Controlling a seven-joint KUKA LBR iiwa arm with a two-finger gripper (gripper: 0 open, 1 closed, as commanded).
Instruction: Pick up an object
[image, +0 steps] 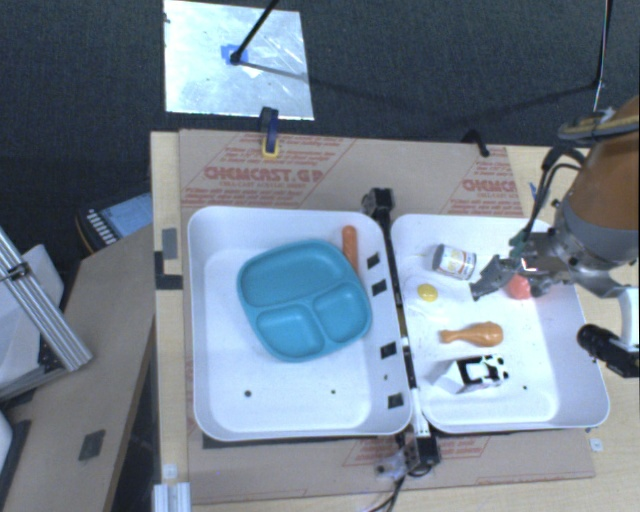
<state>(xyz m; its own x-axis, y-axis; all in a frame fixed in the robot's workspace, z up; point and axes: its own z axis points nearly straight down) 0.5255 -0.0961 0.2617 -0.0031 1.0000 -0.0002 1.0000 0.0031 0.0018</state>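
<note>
The gripper (505, 278) hangs low over the upper right part of the right bin (575, 395). A red object (518, 289) lies right under or against it, partly hidden by the gripper body, and I cannot tell whether it is held. To the left of the gripper lies a small jar (455, 262) on its side. A small yellow piece (428, 293) sits below the jar. An orange-brown drumstick-shaped toy (472, 335) lies in the middle of the bin. A black and white object (478, 373) rests near the bin's front.
The left bin (215, 400) holds a blue divided plate (303, 300) and an orange stick-shaped item (349, 245) at its upper right corner. A black divider (392, 300) runs between the bins. The arm's orange band (610, 185) rises at the right.
</note>
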